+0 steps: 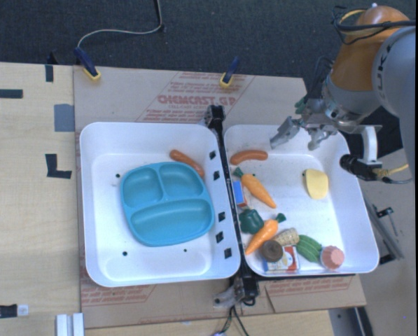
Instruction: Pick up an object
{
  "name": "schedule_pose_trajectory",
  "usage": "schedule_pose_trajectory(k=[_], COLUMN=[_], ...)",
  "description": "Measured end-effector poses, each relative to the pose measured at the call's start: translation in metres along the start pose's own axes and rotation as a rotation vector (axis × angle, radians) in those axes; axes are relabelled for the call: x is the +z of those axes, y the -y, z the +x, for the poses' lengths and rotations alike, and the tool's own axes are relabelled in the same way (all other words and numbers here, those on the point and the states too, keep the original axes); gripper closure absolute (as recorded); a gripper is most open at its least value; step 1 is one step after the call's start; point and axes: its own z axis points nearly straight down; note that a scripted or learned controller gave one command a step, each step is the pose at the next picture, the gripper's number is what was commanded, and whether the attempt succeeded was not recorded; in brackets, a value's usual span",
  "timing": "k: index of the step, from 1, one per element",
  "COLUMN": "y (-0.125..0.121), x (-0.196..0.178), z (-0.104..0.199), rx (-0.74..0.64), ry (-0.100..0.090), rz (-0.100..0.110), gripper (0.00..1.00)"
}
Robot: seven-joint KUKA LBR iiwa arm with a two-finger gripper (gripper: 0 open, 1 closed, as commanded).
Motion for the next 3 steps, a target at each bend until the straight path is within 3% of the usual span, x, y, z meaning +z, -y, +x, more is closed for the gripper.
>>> schedule_pose_trajectory(k=[1,2,3], y=[-0.029,0.016,0.015], x=[0.05,0.087,0.113], z=[0.039,0.034,0.039], rx=[0.0,0.0,0.001], ry=[0.0,0.0,0.001], rz=[0.001,0.002,-0.013], gripper=[0.0,0.0,0.0])
